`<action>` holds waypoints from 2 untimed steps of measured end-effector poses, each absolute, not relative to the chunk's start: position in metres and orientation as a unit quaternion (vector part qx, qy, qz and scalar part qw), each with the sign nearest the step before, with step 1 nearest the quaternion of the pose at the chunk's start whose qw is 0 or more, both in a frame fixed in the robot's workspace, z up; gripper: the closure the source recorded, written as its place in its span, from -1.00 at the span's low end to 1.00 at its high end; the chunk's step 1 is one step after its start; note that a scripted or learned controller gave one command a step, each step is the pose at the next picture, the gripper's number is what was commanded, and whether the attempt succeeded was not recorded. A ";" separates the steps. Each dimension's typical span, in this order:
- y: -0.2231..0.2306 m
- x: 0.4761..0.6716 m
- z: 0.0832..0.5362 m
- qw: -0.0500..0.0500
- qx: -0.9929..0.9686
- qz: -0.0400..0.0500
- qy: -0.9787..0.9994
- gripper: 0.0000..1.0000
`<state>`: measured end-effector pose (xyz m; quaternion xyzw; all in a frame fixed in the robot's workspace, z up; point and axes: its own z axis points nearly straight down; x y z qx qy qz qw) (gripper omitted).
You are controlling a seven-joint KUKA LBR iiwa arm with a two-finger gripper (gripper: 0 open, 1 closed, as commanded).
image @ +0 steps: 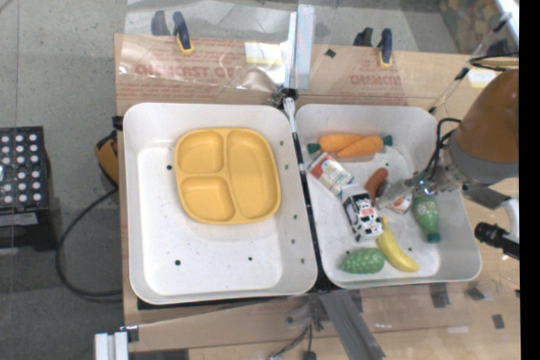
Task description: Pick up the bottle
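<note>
Jaws [419,184]: state hidden, cannot tell; low in right white bin [456,264], toward counter's right edge. Small green plastic bottle [427,217] just beside. Risk: nudging bottle into yellow banana [396,251], or snagging red-capped item [400,201] instead.

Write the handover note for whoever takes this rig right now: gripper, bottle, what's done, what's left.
Gripper: low in the right bin, at the top end of the green bottle; whether its fingers are open or shut can't be made out.
Bottle: lying on the right bin's floor near the right wall, right of the banana.
Also in that bin: two carrots, a small packet, a black-and-white cow toy.
Left bin: yellow divided plate.
Done: approach to the bottle.
Left: secure grasp, then lift. Bottle is not raised yet.
</note>
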<state>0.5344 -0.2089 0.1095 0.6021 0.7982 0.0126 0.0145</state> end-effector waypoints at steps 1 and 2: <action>-0.212 0.532 0.115 0.013 0.605 0.009 0.796 1.00; -0.086 0.513 0.201 -0.001 0.666 -0.001 0.746 1.00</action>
